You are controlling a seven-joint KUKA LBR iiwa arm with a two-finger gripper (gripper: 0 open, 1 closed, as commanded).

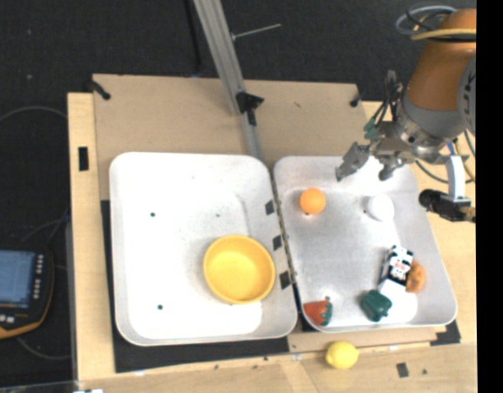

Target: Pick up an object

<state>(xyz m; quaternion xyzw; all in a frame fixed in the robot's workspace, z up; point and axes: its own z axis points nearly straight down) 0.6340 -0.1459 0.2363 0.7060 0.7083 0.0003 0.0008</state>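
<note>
My gripper (368, 169) hangs over the back edge of the right bin (350, 244), its two fingers spread apart with nothing between them. An orange ball (312, 201) lies in that bin to the gripper's lower left. A white ball (379, 208) rests just below the gripper. Near the bin's front right are a black-and-white toy (398, 265) and an orange-brown piece (416, 277). Along the front edge sit a green object (376, 304) and a red strawberry-like object (318, 311).
A yellow bowl (238, 268) sits in the left bin (165, 219). A yellow lemon (342, 354) lies on the bench in front of the right bin. A metal pole (227, 64) rises slanting from behind the bins. A handheld pendant (14, 289) lies at far left.
</note>
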